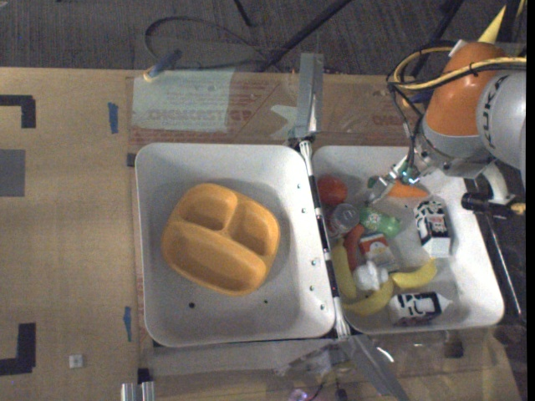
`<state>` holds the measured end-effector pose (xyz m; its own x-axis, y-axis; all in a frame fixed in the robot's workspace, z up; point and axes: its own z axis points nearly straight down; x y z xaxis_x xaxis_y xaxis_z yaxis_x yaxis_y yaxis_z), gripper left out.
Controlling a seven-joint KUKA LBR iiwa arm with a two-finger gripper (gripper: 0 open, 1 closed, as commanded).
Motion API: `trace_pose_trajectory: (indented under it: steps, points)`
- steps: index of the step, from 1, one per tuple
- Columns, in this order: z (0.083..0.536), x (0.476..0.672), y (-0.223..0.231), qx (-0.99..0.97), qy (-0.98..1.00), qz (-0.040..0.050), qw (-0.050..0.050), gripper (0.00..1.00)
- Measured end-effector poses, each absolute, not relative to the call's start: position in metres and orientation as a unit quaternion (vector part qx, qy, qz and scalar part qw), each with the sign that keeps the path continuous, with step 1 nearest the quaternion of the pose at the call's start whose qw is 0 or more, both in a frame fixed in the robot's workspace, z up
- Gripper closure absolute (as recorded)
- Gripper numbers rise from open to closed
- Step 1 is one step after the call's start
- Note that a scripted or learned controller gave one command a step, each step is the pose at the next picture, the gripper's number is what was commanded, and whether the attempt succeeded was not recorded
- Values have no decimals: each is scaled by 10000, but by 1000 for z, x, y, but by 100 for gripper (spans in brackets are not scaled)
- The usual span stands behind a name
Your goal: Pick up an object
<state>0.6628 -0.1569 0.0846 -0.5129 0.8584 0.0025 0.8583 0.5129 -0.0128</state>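
Observation:
The right bin (481,295) holds a jumble of objects. A red round fruit (332,190) lies at its upper left, with a silver can (343,218) and a green bottle (378,222) just below. A yellow banana (380,295) curves along the bottom, around a white crumpled item (368,276). Two black-and-white cartons lie at the right (433,221) and at the bottom (416,306). An orange item (410,192) sits near the top. My gripper (391,182) hangs low over the bin's upper middle, right beside that orange item and above the green bottle.
The left bin (167,174) holds a large orange divided plate (221,237). A metal divider (306,115) runs between the bins. The arm's grey and orange wrist (468,107) covers the right bin's upper right corner. Cables trail behind it.

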Motion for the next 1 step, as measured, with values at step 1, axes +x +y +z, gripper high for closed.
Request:
trace_pose_trajectory:
  steps: [1]
  points:
    - [85, 645, -184, -5007, -8656, 1, 5, 0]
